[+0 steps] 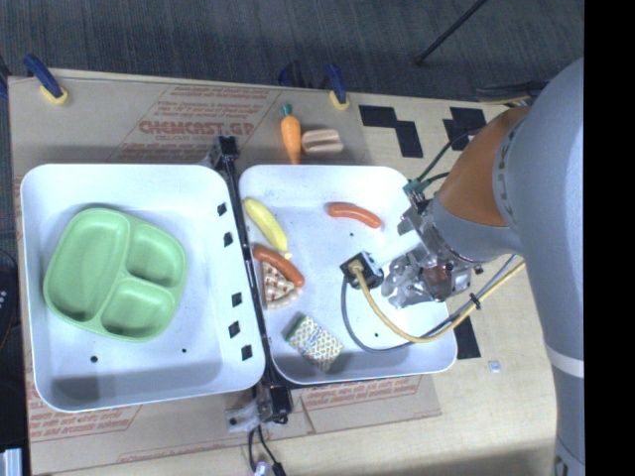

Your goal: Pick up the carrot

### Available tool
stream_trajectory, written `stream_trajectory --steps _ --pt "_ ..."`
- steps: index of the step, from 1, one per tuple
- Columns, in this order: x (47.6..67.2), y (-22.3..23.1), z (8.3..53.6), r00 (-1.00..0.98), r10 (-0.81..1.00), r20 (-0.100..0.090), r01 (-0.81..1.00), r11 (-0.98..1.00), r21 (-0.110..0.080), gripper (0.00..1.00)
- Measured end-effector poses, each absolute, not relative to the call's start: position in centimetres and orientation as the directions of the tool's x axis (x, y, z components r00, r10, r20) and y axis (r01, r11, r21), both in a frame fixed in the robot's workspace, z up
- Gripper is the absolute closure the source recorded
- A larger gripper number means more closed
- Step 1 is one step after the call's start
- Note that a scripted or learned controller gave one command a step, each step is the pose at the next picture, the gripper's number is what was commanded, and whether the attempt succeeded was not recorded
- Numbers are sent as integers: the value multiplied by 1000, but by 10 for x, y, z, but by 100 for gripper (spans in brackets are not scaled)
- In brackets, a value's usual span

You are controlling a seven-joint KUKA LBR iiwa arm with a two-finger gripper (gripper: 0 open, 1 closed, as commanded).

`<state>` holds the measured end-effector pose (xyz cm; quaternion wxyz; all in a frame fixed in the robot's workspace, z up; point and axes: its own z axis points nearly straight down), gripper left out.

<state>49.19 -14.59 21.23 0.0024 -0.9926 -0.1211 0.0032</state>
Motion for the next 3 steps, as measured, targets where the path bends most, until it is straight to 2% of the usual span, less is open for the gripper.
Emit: stream_trajectory --steps 1,2,3 --pt "507 -120 91 943 332 -4 332 -943 -6 100" --pt "535 -160 116 770 638 -2 638 -770 -4 100" --pt "544 -208 206 712 702 -1 702 -712 -3 100"
